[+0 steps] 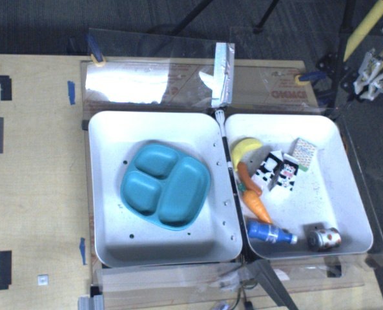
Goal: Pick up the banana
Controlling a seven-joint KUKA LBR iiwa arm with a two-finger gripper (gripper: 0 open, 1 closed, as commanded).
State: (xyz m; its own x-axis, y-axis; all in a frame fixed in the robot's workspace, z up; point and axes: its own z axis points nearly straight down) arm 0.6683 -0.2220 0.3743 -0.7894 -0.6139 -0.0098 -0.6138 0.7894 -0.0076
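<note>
Your banana (245, 148) lies just beyond the far end of the carrot (252, 195), apparently touching it, in the same right bin (346, 173). Right of the carrot sits a checkered box (278, 170); nearer than the carrot, a blue bottle (269, 233). You cannot tell the gripper's state here.

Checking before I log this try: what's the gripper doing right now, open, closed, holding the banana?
Gripper: state cannot be told from the camera view. The banana lies in the right bin, nothing gripping it.
</note>
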